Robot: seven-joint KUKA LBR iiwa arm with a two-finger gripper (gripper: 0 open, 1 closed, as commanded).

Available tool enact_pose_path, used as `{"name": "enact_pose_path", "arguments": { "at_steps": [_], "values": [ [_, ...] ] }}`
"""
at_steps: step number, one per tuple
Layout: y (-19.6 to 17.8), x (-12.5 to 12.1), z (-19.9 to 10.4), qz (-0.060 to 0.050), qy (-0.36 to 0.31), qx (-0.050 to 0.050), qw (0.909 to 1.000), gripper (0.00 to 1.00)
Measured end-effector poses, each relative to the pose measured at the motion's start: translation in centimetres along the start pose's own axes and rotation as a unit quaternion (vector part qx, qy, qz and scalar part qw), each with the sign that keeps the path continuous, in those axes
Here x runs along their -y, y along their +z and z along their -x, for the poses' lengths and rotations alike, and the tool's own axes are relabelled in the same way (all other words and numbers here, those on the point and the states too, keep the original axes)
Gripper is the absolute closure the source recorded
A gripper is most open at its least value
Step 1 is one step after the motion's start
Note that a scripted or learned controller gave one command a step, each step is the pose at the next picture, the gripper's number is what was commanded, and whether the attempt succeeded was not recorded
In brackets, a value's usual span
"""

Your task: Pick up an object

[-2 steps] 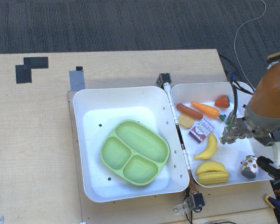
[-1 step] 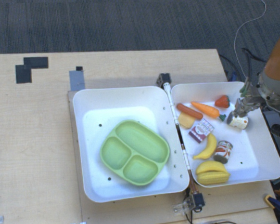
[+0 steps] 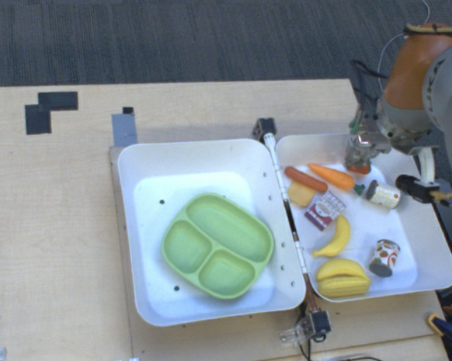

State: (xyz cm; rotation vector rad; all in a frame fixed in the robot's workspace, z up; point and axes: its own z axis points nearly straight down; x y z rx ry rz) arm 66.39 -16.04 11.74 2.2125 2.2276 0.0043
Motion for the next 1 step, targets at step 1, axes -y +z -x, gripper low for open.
{"name": "enact_pose_path", "arguments": {
  "at_steps": [1],
  "values": [
    [-4.17, -0.59, 4.6, 0.002, 0.001, 0.002, 1.0, 1.0]
  ]
}}
